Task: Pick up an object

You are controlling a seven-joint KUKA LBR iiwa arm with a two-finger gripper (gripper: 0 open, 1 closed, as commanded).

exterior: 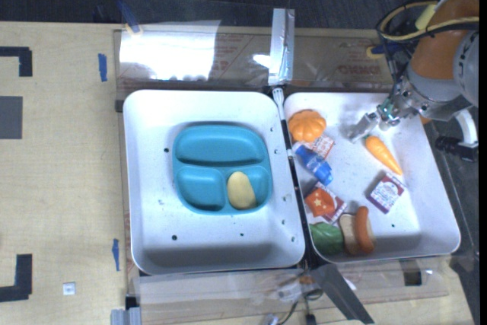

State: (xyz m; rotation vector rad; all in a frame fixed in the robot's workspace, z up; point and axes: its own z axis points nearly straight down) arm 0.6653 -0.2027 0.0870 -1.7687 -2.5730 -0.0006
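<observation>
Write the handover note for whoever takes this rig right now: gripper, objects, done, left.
Gripper: low in the right bin, upper part, beside the carrot; nothing seen between its fingers.
Right bin: orange pumpkin, blue bottle, carrot, purple packet, red packet, green vegetable, hot dog.
Left bin: blue divided tray with a yellow potato in its lower right compartment.
Done: no pick yet.
Left: grasp and lift one object.

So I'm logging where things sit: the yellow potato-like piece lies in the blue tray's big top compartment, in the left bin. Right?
Not quite. In the camera view the yellow piece lies in the blue tray's lower right compartment, not the big top one. The tray does sit in the left bin.
</observation>
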